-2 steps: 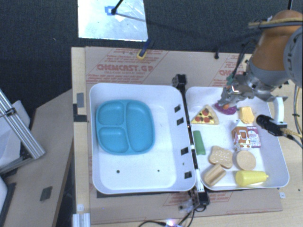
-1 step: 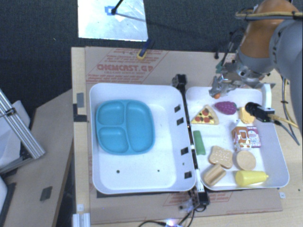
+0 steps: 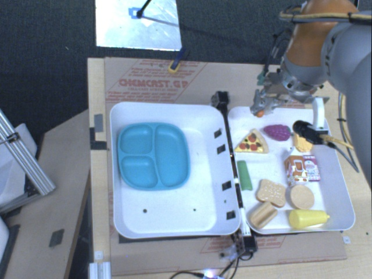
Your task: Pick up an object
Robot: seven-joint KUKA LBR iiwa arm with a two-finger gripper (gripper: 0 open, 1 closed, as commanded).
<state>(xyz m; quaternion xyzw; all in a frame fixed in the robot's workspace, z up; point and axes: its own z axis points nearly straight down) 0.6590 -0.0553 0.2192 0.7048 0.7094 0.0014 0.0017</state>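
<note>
My jaws (image 3: 260,110) hang over the right white bin's (image 3: 347,205) far edge, their opening unreadable; purple grape cluster (image 3: 278,132) and pizza slice toy (image 3: 253,142) lie just below, likeliest targets.

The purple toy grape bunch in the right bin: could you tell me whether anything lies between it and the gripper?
Nothing visible does. The gripper hangs above the right white bin's far end, with bare floor between it and the purple toy grape bunch; the pizza slice toy lies beside.

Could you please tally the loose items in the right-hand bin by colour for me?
Yellow: 2, the pizza slice and the lemon-yellow piece
Purple: 1, the grapes
Green: 1, the stick
Tan: 3, the toast, round cracker, bread roll
Orange and white: 1, the carton
Total: 8
</note>
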